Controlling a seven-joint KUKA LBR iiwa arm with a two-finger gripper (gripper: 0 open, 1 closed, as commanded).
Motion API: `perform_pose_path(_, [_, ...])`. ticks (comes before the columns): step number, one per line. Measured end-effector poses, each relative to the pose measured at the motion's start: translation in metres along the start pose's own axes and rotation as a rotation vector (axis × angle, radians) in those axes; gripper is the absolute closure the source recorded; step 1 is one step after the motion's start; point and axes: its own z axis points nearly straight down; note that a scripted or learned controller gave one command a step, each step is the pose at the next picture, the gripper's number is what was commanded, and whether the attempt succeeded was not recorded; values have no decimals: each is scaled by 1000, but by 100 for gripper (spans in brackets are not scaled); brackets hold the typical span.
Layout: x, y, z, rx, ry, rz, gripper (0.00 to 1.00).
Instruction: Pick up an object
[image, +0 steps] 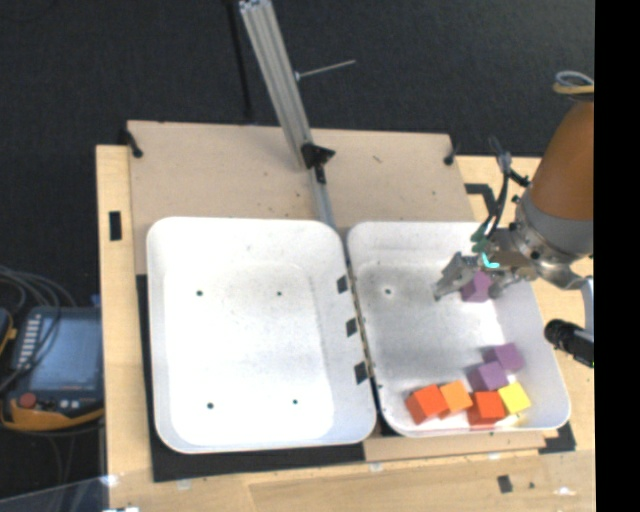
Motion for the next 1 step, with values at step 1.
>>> perform_pose_path(1, [0,1,-2,-5,-1,2,0])
